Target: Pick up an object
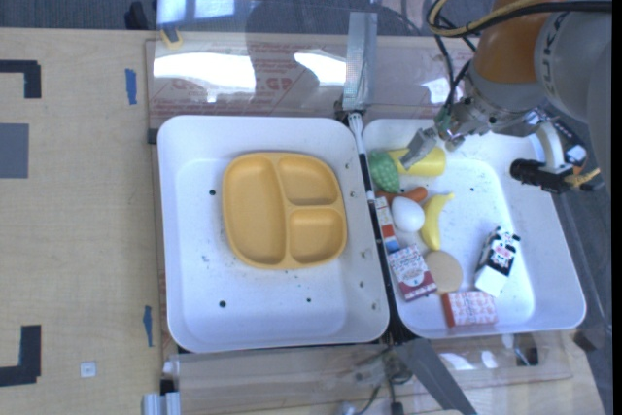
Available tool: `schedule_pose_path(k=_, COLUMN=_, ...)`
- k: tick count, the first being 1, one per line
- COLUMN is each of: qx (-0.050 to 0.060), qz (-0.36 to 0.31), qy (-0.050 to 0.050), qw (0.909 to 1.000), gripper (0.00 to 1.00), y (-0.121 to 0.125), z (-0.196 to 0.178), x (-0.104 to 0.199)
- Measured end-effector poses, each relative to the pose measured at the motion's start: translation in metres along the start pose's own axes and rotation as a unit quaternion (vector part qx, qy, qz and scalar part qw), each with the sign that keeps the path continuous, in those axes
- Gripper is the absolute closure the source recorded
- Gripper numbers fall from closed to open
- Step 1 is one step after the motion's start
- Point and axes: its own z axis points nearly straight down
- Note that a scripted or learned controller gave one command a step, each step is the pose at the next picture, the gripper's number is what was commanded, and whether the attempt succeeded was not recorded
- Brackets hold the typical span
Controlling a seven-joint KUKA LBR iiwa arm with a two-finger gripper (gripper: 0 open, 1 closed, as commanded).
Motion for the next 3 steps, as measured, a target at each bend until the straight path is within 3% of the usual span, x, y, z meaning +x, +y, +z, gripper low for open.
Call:
schedule_pose_path(k=1, qx=-0.006, qz=-0.015, qy=-0.004, qw=0.9999, gripper=0.00, y=-0.011, z=0.048, x=0.003)
schedule_pose_path(k=2, qx=-0.010, qz=0.003, qy=-0.005, qw=0.9999, gripper=0.00, y=-0.009, z=-0.056, x=0.022)
schedule_pose_path(k=3, qx=-0.005, qz=0.068, qy=-0.002, qw=0.9977, gripper=0.00, y=-0.027, z=-0.082, x=0.038)
